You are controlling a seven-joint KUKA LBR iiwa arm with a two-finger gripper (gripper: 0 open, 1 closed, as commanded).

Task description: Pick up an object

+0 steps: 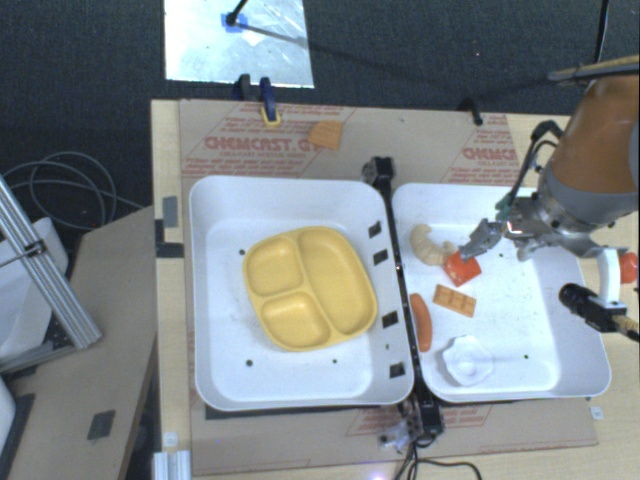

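Left bin point(215, 368) holds a yellow divided plate point(305, 286), centred. Right bin point(560, 378), left to right: red sausage point(422, 325) by the divider, cream curved piece point(428, 246), white crumpled item point(467, 359) near the front, orange waffle cracker point(454, 300), red block point(462, 267). Hand point(483, 240) sits right at the red block's upper edge; can't tell whether its fingers are apart or together. Arm point(590, 168) enters from the right.

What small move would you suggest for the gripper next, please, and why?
Probably a short descent onto the red block. The gripper hangs at its upper right edge in the right bin, nothing shows between the fingers, and the croissant sits close on the left.
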